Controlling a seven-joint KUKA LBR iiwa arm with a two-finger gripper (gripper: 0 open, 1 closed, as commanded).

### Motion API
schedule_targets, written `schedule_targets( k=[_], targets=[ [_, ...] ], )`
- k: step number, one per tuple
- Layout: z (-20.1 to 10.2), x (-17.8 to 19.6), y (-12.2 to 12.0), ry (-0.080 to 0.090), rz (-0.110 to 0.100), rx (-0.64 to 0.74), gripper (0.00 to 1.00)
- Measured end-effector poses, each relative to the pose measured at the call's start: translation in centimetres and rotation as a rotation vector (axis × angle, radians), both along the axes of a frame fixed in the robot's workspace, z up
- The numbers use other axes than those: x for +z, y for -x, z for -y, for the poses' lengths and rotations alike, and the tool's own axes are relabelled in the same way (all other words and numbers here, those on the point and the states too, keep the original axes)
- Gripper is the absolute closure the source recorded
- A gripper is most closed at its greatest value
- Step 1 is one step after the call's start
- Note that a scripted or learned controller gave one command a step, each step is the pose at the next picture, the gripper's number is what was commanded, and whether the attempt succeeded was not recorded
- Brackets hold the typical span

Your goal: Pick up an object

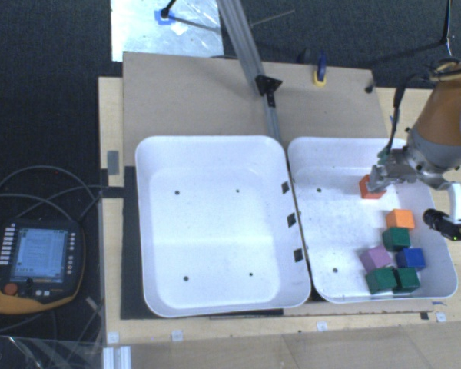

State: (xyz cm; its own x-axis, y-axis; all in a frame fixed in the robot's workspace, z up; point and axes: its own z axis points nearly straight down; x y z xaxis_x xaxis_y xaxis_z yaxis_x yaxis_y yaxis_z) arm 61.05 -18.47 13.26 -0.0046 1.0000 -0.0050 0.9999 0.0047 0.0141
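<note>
A red block [371,190] lies in the right bin [330,206], toward its far right part. My gripper [379,178] hangs directly over the block and hides its upper right corner. Whether it touches the block is not visible. Nearer the front right corner sits a cluster of blocks: an orange one [400,218], a dark green one [396,237], a blue one [411,257], a purple one [376,257] and two green ones [381,280] [406,280].
The left bin [215,221] adjoins the right bin along a shared rim with black clips [292,220]. A slanted metal pole [242,29] crosses the back of the bench. A teach pendant [34,266] lies on the floor at left.
</note>
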Motion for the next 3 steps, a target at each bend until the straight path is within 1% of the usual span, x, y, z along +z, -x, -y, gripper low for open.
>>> schedule_targets(
  k=[1, 2, 3],
  targets=[
    [-0.6, 5.4, 0.6, -0.003, -0.007, 0.001, 1.00],
    [-0.5, 11.1, 1.4, -0.002, -0.006, 0.000, 1.00],
    [-0.4, 15.3, 1.2, -0.003, -0.007, 0.001, 1.00]
  ],
)
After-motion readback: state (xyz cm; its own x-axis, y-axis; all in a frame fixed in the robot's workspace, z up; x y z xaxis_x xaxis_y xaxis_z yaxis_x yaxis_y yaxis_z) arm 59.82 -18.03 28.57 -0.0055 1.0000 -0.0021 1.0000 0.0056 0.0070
